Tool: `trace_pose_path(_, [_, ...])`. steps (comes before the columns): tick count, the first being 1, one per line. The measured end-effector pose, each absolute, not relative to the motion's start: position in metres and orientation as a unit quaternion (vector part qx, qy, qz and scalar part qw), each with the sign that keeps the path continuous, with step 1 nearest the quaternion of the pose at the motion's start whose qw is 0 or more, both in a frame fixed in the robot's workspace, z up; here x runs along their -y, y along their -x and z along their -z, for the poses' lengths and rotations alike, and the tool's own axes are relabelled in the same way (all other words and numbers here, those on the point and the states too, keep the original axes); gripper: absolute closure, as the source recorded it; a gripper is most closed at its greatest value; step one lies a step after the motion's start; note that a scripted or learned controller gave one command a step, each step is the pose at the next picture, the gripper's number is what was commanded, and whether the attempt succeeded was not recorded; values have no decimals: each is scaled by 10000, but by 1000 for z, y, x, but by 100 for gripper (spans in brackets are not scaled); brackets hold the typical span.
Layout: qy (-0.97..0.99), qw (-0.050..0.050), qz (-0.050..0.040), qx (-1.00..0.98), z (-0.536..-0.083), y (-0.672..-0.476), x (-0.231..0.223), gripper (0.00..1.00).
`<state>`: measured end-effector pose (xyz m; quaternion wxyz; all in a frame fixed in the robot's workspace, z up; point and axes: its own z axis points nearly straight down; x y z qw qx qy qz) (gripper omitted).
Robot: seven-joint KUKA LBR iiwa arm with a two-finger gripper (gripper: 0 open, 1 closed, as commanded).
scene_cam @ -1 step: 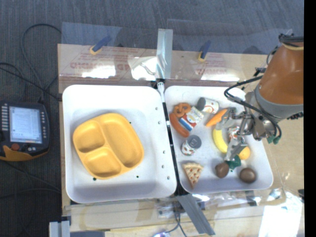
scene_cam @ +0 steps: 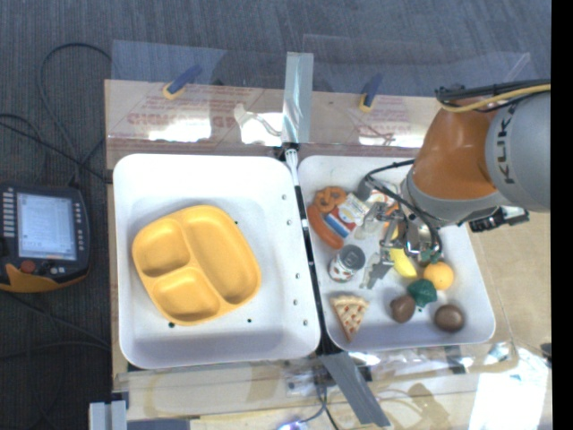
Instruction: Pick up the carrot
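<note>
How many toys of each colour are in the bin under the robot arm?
Some toys are hidden under the arm, so this counts the clear ones in the right bin.
Orange: 1, a carrot
Brown: 2, round toys
Yellow: 2, a lemon and a banana-like piece
Tan: 1, a pizza slice
Green: 1, a small piece
Total: 7

Robotics lab. KUKA arm (scene_cam: 488, 164) over a desk (scene_cam: 134, 101) carrying two white bins (scene_cam: 215, 173); teach pendant (scene_cam: 40, 236) with cables on grey carpet (scene_cam: 269, 12); toy food for testing.
</note>
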<state>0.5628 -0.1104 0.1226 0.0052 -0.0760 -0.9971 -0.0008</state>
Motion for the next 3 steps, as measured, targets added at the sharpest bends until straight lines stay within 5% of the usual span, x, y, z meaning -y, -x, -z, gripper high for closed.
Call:
trace_pose_path(1, [-321,-84,-39,9994,-339,-539,178,0])
trace_pose_path(2, [-412,58,19,9991,-205,-500,194,0])
trace_pose_path(3, [14,-58,-19,10000,-95,-535,223,0])
